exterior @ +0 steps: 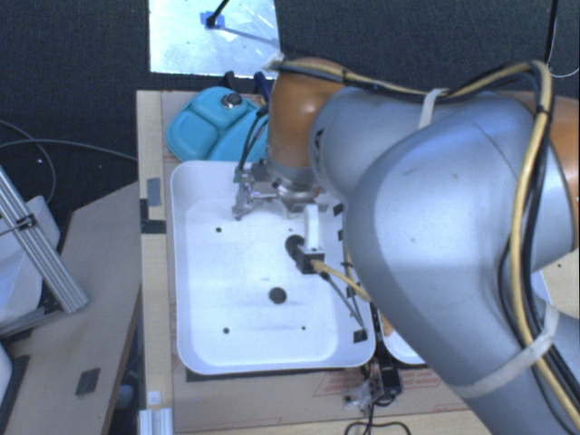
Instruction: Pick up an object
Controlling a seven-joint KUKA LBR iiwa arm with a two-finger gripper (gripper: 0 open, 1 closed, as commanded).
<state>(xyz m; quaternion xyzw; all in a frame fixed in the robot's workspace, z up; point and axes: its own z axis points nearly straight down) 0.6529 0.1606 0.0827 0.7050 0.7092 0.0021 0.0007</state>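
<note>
Pincer (pixel 243 208) above left bin (pixel 204 333) (one dark object (pixel 277 295), perhaps round)

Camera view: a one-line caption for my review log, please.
Grey arm reaches over the left white bin, its tool near the bin's far edge, beside a blue container.

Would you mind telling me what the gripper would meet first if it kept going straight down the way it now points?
The gripper points down at the upper part of the left bin. Going straight on, it would probably meet the bare white floor first; the small dark object lies well nearer the camera. Depth is hard to judge.
</note>
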